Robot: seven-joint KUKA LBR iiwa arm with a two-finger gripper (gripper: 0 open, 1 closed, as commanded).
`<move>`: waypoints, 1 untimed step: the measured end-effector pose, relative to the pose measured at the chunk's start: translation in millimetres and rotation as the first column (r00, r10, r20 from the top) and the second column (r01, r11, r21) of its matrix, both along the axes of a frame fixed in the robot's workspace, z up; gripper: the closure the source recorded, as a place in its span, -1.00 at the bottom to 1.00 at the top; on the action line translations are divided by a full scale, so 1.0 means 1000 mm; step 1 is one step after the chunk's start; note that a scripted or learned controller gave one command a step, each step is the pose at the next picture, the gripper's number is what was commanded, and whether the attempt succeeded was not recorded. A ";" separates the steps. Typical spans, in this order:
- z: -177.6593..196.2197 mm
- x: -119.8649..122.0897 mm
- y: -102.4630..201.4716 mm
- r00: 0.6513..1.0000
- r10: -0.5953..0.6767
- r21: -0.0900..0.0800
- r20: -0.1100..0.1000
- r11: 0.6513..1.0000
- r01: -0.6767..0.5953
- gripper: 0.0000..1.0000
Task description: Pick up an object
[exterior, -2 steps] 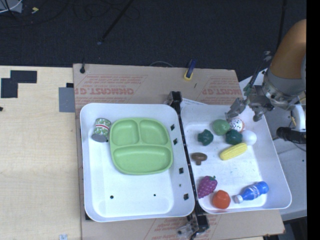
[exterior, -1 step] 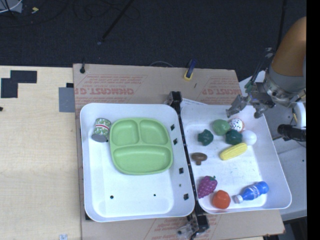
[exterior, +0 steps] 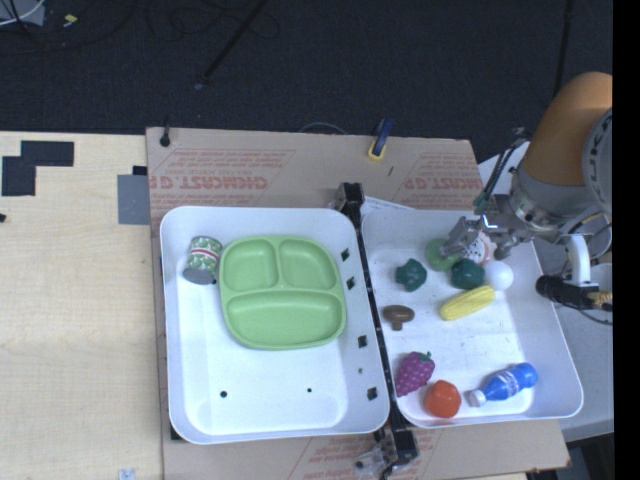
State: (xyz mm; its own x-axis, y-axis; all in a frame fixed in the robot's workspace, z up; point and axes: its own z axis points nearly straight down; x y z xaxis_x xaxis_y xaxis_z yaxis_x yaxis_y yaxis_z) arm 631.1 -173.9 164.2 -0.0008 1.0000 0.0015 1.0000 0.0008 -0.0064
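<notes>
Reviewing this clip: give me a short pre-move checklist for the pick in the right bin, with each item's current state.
1. Pincer is over the right bin: ok.
2. A target sits close by, the dark green object just below it: ok.
3. Nothing held yet between the fingers: cannot tell.
4. Target free of neighbours: not ok, the white ball and yellow corn crowd it.
5. Green tray and small can lie in the left bin, out of the way: ok.

Upside-down "CHEMCAST" print on cardboard
</notes>
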 end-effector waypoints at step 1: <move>-0.045 0.000 -0.004 1.000 0.000 0.000 0.002 1.000 0.000 -1.00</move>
State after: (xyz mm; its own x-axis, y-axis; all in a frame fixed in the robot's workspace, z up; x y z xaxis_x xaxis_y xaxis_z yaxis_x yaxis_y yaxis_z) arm 631.0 -177.5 119.3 -0.0005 1.0000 0.0013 1.0000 0.0005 -0.0049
